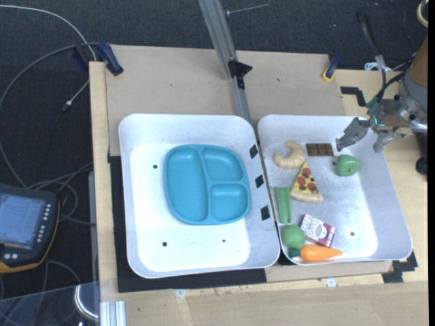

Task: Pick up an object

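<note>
Camera view showed two white bins side by side on the bench. The left bin (136, 182) held one thing, a blue divided plate (206, 183) with three compartments, set near the middle with bare floor along the bin's left and lower sides. The right bin (387, 202) held eight toys: one croissant (290, 155), one chocolate bar (319, 149), one pizza slice (306, 185), one green stick (283, 204) along the left wall, one lime (293, 236), one carrot (320, 253) against the lower rim, one pink packet (317, 229), and one green apple (347, 165). Most crowded the bin's left half; the lower right floor lay open. The gripper (367, 136) hung over the upper right corner, fingers spread with nothing between them, just above and apart from the apple.
</note>
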You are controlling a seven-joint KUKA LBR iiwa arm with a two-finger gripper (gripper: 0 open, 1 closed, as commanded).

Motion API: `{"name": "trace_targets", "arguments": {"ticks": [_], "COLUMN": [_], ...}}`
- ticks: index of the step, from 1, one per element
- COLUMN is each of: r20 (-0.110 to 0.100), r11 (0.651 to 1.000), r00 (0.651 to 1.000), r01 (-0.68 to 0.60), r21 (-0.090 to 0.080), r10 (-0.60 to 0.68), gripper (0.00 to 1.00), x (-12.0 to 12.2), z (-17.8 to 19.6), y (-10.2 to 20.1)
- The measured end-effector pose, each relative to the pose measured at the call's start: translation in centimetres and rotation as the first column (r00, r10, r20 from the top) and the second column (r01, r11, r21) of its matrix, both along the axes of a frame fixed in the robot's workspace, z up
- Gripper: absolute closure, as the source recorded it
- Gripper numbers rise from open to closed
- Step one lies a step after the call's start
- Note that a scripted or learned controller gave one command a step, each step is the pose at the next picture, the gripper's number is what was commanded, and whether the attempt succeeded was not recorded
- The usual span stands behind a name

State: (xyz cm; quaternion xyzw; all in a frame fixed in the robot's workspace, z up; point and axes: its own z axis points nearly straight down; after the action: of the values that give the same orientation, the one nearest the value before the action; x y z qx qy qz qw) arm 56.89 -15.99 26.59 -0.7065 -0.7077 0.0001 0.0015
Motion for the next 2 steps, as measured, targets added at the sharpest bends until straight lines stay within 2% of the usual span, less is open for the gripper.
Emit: {"name": "trace_targets", "arguments": {"ticks": [1,2], "r20": [0.0,-0.005], "r11": [1.0,1.0], "r00": [1.0,1.0], "r01": [0.0,0.001], "r21": [0.0,0.001], "r10": [0.0,-0.001], "gripper": [0.0,0.0], "x": [0.0,-0.9], "z": [0.0,-5.6], "y": [0.0,0.5]}}
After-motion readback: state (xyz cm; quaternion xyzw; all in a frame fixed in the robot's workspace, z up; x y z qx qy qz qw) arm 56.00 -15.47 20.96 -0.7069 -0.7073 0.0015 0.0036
